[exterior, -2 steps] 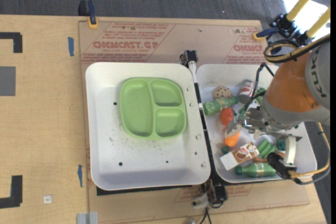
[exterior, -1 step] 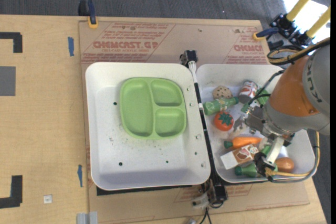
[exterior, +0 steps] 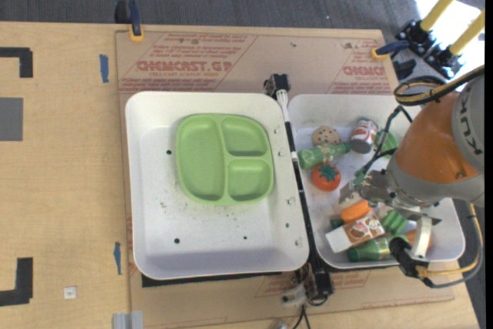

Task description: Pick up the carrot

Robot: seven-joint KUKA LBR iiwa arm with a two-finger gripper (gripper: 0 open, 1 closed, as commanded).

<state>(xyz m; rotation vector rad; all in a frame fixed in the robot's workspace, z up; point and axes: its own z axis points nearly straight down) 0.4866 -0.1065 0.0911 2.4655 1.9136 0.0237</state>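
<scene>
The carrot (exterior: 354, 209), a short orange piece, lies in the right bin (exterior: 456, 243) among a pile of toy food. It rests against a white carton (exterior: 357, 230). My gripper (exterior: 373, 190) hangs low over the pile, just up and right of the carrot and very close to it. The grey wrist and orange band (exterior: 431, 146) hide much of the gripper from above. Nothing is visibly held between the fingers.
The left bin (exterior: 154, 235) holds a green divided plate (exterior: 225, 158). In the right bin lie a cookie (exterior: 325, 136), a can (exterior: 363, 134), a tomato (exterior: 326, 177), a green bottle (exterior: 315, 158) and green items (exterior: 371, 249) near the front wall.
</scene>
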